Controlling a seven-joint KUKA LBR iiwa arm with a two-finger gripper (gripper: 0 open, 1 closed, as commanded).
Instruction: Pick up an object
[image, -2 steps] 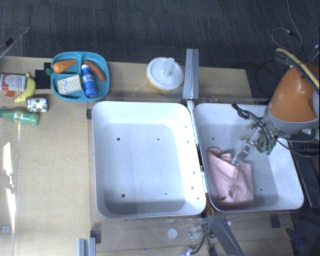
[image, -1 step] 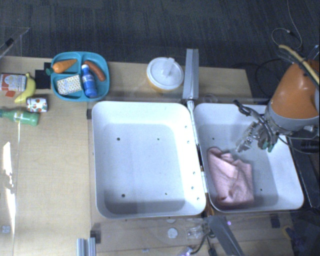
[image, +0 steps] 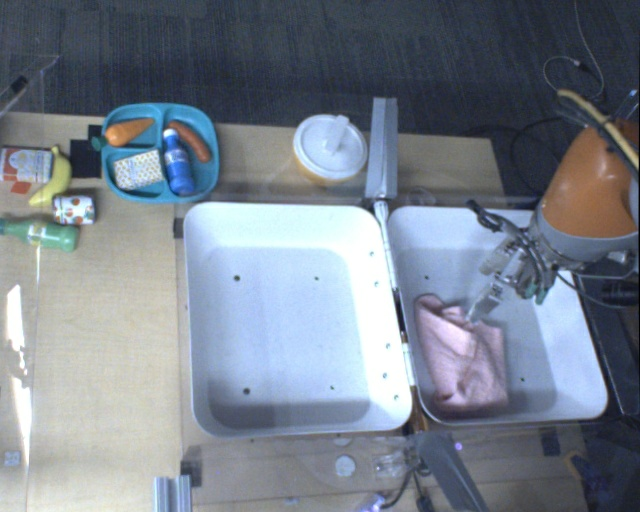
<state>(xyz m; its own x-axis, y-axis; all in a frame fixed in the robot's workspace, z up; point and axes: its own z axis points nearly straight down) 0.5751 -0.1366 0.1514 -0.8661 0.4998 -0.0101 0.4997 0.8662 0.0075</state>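
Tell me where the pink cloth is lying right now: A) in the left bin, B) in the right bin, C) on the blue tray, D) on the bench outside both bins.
B: the pink cloth lies crumpled in the right bin, under the gripper.

Two white bins (image: 285, 225), one pink cloth (image: 462, 360)

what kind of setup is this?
Likely a robot grasping test bench in a lab: two white bins side by side, an arm's pincer over a pink cloth in the right bin, and toy food in a blue tray on the wooden bench top.
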